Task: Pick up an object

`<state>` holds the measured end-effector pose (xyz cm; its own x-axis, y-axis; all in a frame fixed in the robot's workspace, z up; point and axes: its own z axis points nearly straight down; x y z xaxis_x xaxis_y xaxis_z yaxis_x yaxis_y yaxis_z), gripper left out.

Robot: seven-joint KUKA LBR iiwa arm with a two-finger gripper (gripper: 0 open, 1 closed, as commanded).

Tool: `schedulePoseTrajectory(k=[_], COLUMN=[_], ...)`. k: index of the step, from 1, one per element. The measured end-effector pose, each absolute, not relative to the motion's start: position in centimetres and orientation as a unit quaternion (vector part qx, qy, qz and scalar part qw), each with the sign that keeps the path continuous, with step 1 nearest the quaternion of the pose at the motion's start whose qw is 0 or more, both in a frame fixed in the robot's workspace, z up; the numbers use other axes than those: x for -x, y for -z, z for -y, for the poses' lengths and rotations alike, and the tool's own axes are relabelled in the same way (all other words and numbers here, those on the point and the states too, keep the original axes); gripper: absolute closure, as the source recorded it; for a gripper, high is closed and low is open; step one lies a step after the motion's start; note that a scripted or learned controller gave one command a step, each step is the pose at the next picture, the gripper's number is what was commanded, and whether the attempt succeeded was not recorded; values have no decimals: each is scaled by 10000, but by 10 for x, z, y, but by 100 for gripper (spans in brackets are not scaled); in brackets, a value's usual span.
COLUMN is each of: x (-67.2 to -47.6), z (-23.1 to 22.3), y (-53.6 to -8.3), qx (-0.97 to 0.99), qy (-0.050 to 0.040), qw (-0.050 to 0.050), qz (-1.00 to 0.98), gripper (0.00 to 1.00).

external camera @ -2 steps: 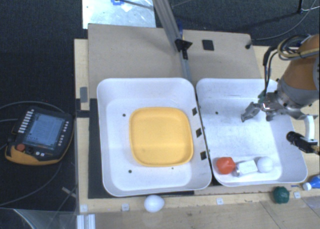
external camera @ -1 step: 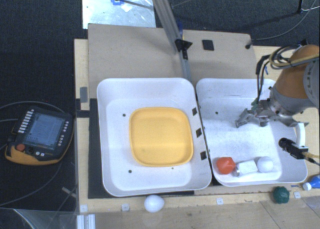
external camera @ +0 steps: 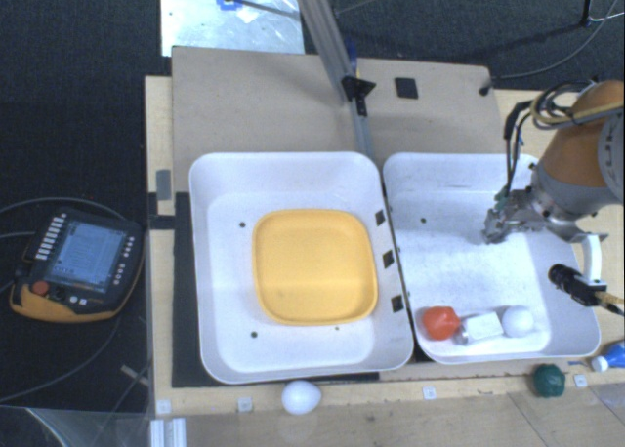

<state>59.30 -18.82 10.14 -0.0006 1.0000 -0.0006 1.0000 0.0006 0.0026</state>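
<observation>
In the right bin (external camera: pixel 459 182), three small things lie along the near wall: a red-orange lump (external camera: pixel 438 322), a white block (external camera: pixel 481 328) and a white ball (external camera: pixel 518 319). My gripper (external camera: pixel 496 230) hangs low over the right part of that bin, well behind these objects, with nothing visible between its fingers. The grey arm with its orange band (external camera: pixel 586 142) comes in from the right.
The left bin (external camera: pixel 220 191) holds a yellow square plate (external camera: pixel 315 265). Outside the bins, a white egg-shaped object (external camera: pixel 301 396) and a green ball (external camera: pixel 548 380) rest on the bench's near edge. A teach pendant (external camera: pixel 73 264) lies at far left.
</observation>
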Motion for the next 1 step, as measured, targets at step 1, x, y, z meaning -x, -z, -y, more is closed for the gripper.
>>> schedulePoseTrajectory(k=[1], x=[-594], z=[189], y=[-144], qx=[-7069], qy=[-10], qw=[17], qz=[-7074], gripper=[100])
